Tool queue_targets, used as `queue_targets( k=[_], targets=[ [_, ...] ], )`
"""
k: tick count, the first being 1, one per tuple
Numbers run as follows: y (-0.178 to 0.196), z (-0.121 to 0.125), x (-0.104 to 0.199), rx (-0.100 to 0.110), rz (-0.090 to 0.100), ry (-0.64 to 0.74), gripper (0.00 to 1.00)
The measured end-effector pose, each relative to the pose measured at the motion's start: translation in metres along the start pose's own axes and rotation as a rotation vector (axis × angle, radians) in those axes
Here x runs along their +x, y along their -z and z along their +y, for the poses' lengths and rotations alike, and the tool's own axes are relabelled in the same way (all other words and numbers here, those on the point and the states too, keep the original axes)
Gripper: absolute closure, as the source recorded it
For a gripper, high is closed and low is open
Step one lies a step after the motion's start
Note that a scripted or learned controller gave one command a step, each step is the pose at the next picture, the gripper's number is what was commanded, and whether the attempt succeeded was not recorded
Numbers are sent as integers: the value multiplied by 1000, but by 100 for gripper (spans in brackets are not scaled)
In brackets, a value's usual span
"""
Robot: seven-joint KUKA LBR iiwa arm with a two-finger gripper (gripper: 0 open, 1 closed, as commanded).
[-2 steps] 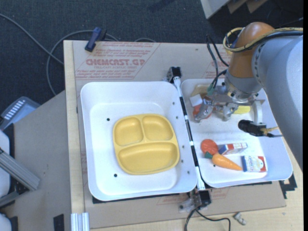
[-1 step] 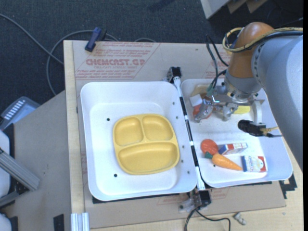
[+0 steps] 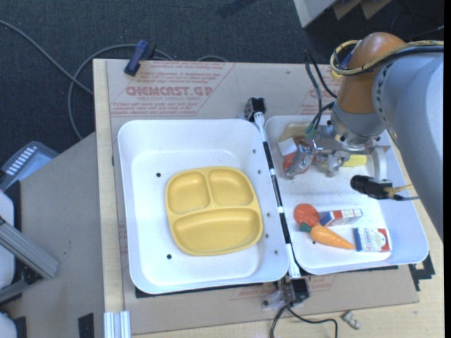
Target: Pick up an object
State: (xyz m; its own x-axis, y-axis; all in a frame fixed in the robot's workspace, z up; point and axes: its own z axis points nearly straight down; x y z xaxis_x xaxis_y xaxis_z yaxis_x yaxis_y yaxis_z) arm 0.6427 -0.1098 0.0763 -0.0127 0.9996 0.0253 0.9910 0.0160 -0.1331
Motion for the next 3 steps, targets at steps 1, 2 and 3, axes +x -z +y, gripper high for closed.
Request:
queue_targets(
  k=[1,2,3],
  targets=[
    [0,0,4,-1,-12,-5,0],
    [0,-1,5,-1,-14,-6,0],
    [0,-1,5,-1,-15,-6,0]
  ],
)
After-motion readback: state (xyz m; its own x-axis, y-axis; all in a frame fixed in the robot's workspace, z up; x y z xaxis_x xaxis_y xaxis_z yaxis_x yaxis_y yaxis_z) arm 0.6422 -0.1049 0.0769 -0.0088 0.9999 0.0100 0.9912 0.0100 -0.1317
